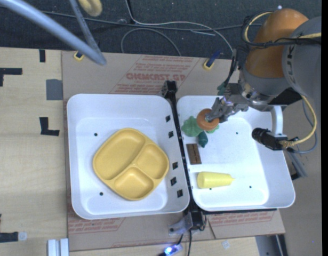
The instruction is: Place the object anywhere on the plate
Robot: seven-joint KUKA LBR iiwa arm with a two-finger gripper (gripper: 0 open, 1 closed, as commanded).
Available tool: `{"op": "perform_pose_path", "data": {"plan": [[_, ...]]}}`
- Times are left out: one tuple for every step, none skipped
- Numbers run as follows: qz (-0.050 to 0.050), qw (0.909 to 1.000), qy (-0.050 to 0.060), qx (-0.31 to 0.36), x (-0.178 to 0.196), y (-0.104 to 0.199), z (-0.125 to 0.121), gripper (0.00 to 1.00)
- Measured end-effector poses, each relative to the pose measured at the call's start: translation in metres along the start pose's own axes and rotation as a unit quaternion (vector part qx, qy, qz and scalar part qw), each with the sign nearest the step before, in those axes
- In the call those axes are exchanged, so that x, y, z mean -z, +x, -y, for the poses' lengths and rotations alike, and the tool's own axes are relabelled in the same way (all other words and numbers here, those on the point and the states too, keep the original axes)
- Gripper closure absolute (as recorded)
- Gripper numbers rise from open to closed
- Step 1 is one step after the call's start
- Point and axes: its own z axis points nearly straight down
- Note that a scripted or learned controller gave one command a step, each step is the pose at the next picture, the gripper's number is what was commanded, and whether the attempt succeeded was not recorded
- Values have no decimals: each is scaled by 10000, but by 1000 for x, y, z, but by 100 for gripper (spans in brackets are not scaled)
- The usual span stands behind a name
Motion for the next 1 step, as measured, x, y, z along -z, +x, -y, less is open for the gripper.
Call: {"op": "perform_pose_path", "data": {"plan": [[-1, 10000, 0, -5, 7, 51, 2, 100]]}}
